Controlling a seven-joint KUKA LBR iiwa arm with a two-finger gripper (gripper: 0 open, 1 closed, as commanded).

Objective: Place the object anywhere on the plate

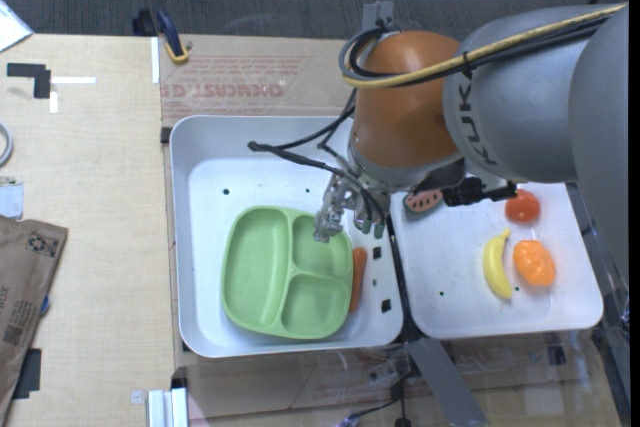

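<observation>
A green divided plate (pixel 282 273) lies in the left bin (pixel 205 180). An orange carrot-like object (pixel 357 279) lies along the plate's right rim; whether it rests on the rim or on the bin floor beside it I cannot tell. My gripper (pixel 347 221) hangs just above the plate's upper right corner, a little above the orange object. Its fingers (pixel 327 223) stand apart with nothing between them, so it is open. The orange wrist band and grey arm cover the back right of the left bin.
The right bin (pixel 450 300) holds a banana (pixel 496 265), an orange fruit (pixel 534 263), a red tomato (pixel 522 207) and a reddish slice (pixel 425 202) near the arm. Black cables (pixel 290 150) trail over the left bin's back. A wall divides the two bins.
</observation>
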